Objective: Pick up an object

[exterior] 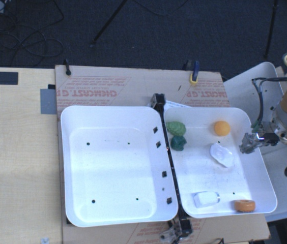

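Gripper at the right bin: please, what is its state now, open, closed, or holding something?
Gripper: cannot be told; it sits at the right bin's right rim, too small and blurred, with no object seen in it.

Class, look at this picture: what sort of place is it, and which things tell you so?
Probably a robot lab or test bench: two white bins clamped on cardboard, a robot pincer at the right bin's edge, and loose cables on the floor.

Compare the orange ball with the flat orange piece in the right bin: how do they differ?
The orange ball is round and sits near the far wall of the right bin; the flat orange piece is low and disc-like, lying in the near right corner. The ball looks lighter orange, the piece darker. Both lie untouched.
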{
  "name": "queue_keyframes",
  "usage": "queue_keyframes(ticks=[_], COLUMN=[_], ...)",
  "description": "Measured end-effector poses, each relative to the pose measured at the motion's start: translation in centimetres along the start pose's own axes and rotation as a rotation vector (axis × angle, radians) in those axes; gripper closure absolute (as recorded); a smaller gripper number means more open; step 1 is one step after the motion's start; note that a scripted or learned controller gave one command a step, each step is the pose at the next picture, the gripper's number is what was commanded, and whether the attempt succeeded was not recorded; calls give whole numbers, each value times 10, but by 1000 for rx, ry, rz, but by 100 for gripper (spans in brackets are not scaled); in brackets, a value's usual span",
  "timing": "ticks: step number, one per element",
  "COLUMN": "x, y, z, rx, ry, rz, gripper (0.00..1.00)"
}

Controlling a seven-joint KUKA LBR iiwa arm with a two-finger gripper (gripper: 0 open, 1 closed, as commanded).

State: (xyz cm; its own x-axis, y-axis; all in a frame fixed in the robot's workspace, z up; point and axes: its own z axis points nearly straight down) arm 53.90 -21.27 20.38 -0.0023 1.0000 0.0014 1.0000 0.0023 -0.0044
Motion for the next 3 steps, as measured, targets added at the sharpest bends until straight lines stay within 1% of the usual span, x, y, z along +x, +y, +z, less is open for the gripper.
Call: queue_keyframes(ticks=[1,2,3], x=[-1,-2,-2], y=[18,15,24], z=[12,0,14], rx=[-3,-4,-3], ry=[-1,-1,-2], rz=[0,3,1], gripper=[100,100,100])
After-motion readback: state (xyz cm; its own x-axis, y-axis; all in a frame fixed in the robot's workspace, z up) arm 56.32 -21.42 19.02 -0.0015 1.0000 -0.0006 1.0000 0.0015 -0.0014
